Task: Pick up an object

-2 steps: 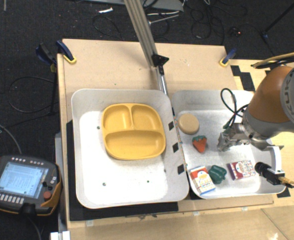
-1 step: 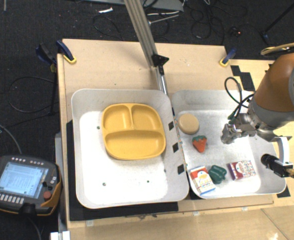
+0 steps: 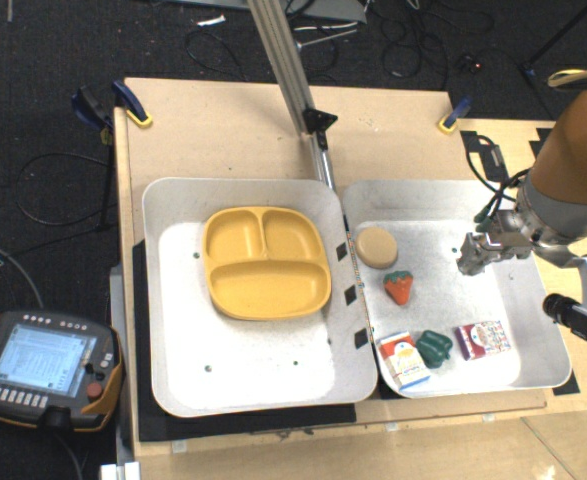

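Where the grey arm with its orange band reaches in from the right of the camera view, the gripper (image 3: 472,255) hangs over the right white bin (image 3: 533,376), near that bin's upper right part, above bare floor. Whether it is spread or pressed together cannot be told; nothing is seen in its grasp.

Right bin contents, all well apart from the gripper:
- round tan biscuit-like disc (image 3: 377,247), near the bin's left wall
- small red strawberry-shaped toy (image 3: 400,287), just below the disc
- small red-and-white carton (image 3: 404,359), near the front left corner
- dark green lumpy toy (image 3: 434,346), touching or just beside that carton
- small dark red printed packet (image 3: 483,340), right of the green toy

Left white bin (image 3: 173,368): yellow three-compartment plastic plate (image 3: 267,263), lying flat in the upper middle.

Off the bench (image 3: 213,118), lower left: a handheld control pendant with a lit screen (image 3: 45,365) on the dark floor
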`<state>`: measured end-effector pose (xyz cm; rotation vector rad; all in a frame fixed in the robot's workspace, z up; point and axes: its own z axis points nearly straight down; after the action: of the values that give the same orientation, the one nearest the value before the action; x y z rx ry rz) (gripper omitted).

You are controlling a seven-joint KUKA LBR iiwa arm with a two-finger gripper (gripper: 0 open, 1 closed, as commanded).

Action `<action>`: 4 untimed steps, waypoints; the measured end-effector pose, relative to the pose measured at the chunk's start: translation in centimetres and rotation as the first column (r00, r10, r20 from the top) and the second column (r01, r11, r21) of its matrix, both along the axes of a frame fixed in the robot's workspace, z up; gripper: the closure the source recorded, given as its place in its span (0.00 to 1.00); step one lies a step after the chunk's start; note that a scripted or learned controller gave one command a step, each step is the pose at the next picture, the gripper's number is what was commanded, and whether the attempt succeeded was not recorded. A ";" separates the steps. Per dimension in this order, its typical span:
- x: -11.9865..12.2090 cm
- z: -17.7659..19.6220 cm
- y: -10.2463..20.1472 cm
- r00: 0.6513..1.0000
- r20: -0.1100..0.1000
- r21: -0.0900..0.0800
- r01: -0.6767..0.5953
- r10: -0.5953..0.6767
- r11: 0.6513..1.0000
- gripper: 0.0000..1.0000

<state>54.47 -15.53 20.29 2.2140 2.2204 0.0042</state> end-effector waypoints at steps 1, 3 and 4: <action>0.1 2.1 0.0 1.000 -0.002 0.001 0.000 0.000 1.000 1.00; 0.5 2.1 11.5 1.000 -0.007 0.005 -0.006 0.006 1.000 1.00; 0.8 3.0 16.1 1.000 -0.005 0.004 -0.006 0.006 1.000 1.00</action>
<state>55.23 0.62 23.32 2.2120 2.2309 0.0030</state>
